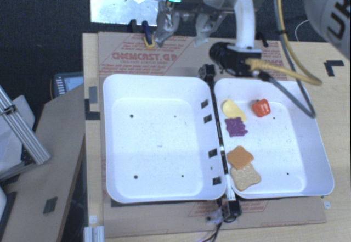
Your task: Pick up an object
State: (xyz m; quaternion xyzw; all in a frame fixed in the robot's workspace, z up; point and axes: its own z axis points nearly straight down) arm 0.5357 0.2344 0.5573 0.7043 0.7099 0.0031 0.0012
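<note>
While the two-finger gripper (pixel 180 29) hangs high over the far edge of the table (pixel 137 54), beyond both bins, nothing has been picked up and the task appears to be at its start. Its jaws stand apart, two pale fingers with a clear gap between them and nothing held in it. All the candidate objects lie in the right shallow white bin (pixel 307 142), near the divider: a pale yellow soft-looking piece (pixel 232 109), a small red-orange pepper-shaped toy (pixel 261 107) just beside it, a flat purple knobbly patch (pixel 236 126) below the yellow one, and nearer the camera an orange slab (pixel 240 157) touching a tan toast-shaped slice (pixel 245 177). The left shallow white bin (pixel 120 125) holds none of them. By the look of it, the next move calls for travelling towards the camera and to the right, centring over one object, then descending with the jaws open. The pepper, standing apart and taller, seems the easier grasp; the flat pieces may slip.
</note>
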